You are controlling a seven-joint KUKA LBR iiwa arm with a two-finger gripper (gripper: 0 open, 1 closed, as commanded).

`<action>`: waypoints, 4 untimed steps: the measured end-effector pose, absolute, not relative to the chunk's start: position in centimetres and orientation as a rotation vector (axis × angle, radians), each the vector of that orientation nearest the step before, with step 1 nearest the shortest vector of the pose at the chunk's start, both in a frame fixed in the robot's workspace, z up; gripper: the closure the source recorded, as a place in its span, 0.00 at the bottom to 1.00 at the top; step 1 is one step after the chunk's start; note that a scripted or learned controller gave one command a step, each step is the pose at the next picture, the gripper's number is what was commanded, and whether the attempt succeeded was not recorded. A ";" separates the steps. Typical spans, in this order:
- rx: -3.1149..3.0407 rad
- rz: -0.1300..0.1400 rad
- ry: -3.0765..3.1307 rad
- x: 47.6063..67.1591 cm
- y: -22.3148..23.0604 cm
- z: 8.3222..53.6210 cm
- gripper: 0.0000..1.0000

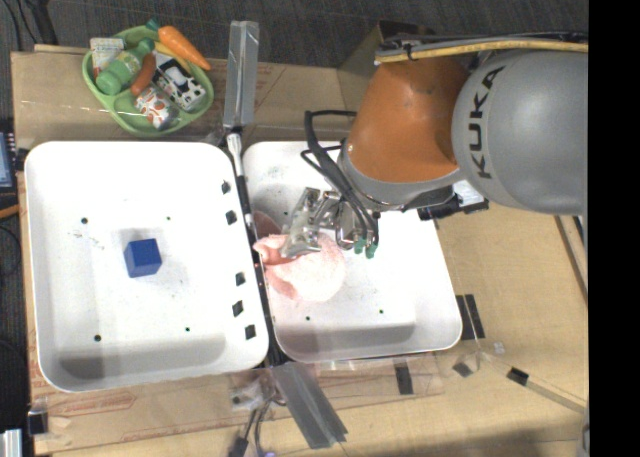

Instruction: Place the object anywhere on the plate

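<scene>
Hovering metal pincer (318, 230) over round pink plate (300, 267), finger state unclear, matte blue cube (143, 256) in left bin (60, 185)

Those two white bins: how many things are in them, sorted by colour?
Blue: 1, a cube in the left bin.
Pink: 1, a plate in the right bin, partly under the gripper.
Total: 2.
Left out of the count: the green bowl of toy food, which stands on the bench beyond the bins.
</scene>
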State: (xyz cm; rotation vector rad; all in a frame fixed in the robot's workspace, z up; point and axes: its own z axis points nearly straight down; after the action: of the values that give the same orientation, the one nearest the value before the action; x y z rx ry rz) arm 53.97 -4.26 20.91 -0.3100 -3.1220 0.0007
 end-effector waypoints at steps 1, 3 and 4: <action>0.007 0.000 -3.140 54.0 1.1 22.0 1.00; 0.011 0.002 -3.138 53.7 11.0 22.5 1.00; 0.013 0.002 -3.140 53.4 16.8 22.2 1.00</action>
State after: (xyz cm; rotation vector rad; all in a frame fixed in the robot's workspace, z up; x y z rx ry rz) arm 53.43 16.75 22.19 0.0135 -3.1397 0.0023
